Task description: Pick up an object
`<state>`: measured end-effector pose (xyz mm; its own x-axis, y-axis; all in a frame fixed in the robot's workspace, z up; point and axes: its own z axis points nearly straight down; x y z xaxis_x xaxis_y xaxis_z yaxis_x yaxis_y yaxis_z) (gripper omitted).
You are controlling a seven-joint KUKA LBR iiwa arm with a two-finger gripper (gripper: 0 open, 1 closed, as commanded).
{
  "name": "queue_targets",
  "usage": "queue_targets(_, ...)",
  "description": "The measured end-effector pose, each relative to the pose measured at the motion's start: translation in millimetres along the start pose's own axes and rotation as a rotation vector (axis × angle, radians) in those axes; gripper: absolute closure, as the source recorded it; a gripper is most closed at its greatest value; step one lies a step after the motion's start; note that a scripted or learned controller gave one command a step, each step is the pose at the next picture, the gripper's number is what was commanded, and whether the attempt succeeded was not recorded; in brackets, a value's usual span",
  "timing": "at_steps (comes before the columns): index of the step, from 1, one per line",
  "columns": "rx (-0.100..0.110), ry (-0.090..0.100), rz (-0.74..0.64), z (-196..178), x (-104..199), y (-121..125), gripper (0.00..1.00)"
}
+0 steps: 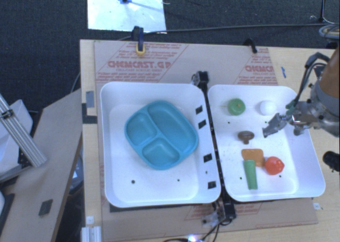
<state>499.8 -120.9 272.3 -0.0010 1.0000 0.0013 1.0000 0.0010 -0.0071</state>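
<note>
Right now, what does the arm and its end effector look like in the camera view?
The arm enters at the right edge: a grey body, an orange patch at its upper edge, and thin dark cables looping along its left side. The wrist section below is lighter grey metal. The end effector is dull grey metal with small teal accents near its base. No markings are legible.

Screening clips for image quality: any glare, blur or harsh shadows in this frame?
Camera view: lighting even, shadows soft; the blue tray and small items are fairly sharp; the foil sheet beyond the bench glares; the gripper over the right bin looks slightly soft.
</note>
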Motion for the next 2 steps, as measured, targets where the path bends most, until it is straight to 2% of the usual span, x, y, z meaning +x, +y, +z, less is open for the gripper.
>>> queue_targets(1, -0.009, -0.002, -0.002, -4.4, 0.2, 1.6, 0.0)
queue_targets(2, -0.005, 0.0, 0.0, 57.2, 3.3, 5.9, 0.0)
